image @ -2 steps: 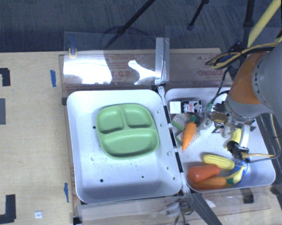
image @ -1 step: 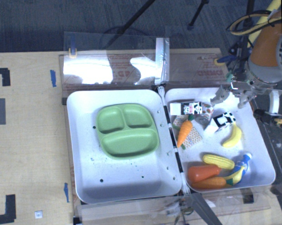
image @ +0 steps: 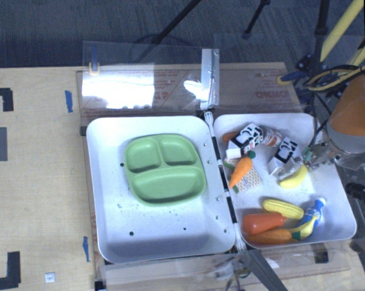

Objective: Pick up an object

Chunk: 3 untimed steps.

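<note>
None of objects lifted yet, we judge. Gripper [image: 295,162] low in right bin [image: 349,225], grip state unclear to us. Yellow banana [image: 294,177] just below fingertips; grasp and lift remain.

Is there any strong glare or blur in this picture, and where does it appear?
In the camera view, bright glare whitens the clear panel behind the left bin; the green divided plate is evenly lit and sharp; the gripper over the right bin looks slightly blurred, beside a yellow banana.
</note>
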{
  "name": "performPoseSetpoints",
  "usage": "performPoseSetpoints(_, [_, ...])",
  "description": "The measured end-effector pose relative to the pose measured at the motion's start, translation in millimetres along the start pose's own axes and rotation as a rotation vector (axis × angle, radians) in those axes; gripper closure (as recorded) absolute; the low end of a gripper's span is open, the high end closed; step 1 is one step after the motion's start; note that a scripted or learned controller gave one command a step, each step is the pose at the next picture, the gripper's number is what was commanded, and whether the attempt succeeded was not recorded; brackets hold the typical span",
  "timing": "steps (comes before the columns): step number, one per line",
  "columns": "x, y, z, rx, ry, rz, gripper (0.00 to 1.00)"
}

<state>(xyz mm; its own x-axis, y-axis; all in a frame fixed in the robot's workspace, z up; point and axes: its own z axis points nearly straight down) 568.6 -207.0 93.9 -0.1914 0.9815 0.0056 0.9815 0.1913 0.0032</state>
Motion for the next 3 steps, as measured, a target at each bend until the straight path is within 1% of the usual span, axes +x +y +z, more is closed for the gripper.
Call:
performPoseSetpoints(1, [-1, 0, -10, -0.002, -0.004, 0.001, 1.0])
performPoseSetpoints(2, [52, -15, -22, 0.003, -0.005, -0.036, 1.0])
performPoseSetpoints(3, [106, 21, -104, 0.002, -0.006, 0.002, 1.0])
